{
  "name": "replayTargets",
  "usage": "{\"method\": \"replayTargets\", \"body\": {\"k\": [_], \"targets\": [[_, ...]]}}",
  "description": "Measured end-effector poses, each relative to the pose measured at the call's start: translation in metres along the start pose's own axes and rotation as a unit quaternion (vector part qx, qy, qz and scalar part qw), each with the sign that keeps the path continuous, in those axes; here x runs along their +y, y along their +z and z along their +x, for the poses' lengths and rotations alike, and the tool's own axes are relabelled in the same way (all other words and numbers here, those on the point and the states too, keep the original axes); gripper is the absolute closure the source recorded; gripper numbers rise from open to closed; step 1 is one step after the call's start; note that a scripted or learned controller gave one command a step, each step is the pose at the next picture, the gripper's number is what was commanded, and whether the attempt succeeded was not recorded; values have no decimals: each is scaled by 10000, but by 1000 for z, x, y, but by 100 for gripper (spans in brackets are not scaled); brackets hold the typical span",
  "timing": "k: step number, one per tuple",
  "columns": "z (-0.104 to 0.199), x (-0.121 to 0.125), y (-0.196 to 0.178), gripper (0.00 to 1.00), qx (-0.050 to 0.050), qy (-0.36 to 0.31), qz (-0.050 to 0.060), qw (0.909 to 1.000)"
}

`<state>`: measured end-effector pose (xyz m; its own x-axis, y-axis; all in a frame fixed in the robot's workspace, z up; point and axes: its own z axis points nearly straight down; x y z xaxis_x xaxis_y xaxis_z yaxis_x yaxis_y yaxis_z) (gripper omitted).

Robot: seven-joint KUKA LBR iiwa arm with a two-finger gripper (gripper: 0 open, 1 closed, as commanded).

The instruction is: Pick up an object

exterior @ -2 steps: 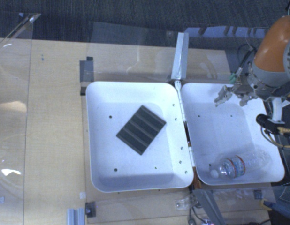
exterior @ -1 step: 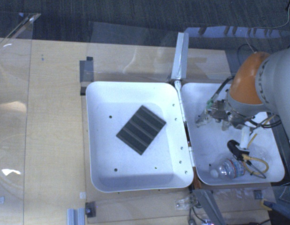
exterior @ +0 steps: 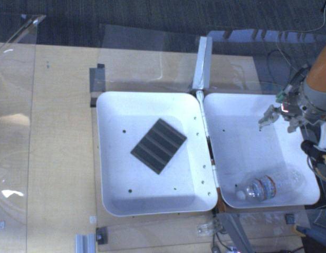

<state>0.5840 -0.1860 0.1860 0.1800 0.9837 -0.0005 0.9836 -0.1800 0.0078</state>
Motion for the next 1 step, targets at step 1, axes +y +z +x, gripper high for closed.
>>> {"method": "replayTargets", "body": {"k": [1], "targets": [[44, -32, 67, 0, 3, 1180, 30, 9930]]}}
